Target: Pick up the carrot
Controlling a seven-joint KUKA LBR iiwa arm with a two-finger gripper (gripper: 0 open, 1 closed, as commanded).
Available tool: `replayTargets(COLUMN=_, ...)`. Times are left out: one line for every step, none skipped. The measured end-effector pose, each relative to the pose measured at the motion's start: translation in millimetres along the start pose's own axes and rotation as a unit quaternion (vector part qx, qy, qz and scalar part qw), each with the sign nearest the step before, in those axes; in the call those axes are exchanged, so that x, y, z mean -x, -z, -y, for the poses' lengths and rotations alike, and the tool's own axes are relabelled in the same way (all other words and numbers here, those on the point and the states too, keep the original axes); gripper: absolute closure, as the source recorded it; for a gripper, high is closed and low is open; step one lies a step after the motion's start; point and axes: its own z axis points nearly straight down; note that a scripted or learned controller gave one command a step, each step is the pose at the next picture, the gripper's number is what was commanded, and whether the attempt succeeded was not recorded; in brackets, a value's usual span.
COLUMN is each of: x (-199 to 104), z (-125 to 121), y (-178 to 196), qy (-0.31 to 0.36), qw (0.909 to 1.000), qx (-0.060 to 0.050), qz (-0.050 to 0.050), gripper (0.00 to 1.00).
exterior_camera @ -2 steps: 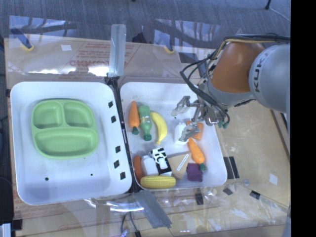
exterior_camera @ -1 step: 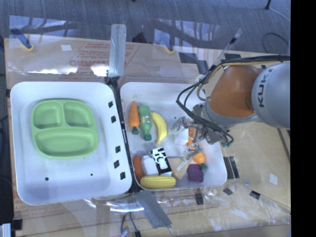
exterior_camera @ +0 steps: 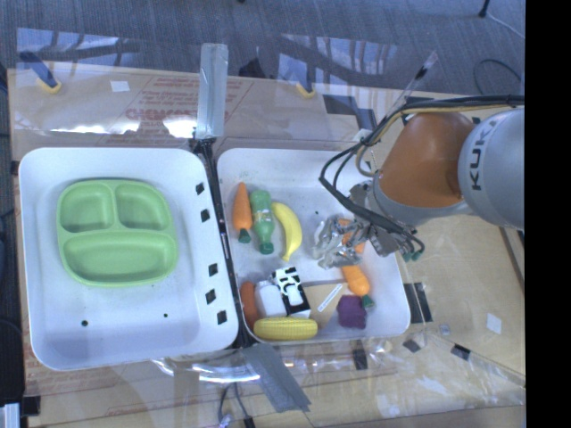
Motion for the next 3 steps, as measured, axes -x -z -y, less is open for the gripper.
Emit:
replayTargets(x=0.1, z=-0.4, y=-0.3, qy=0.000, qw=1.0000, qx=0.000, qz=0.000, gripper=0.00)
replayTargets(x=-37.3, z=-10.0, y=-12.5, qy=0.156, qw=0.9878, qx=-0.002, qz=0.003, gripper=0.00)
replayTargets(x=-34.8, z=-10.4, y=-1.4, qy=0.160, qw=0.9870, qx=-0.004, qz=0.004, gripper=1.00)
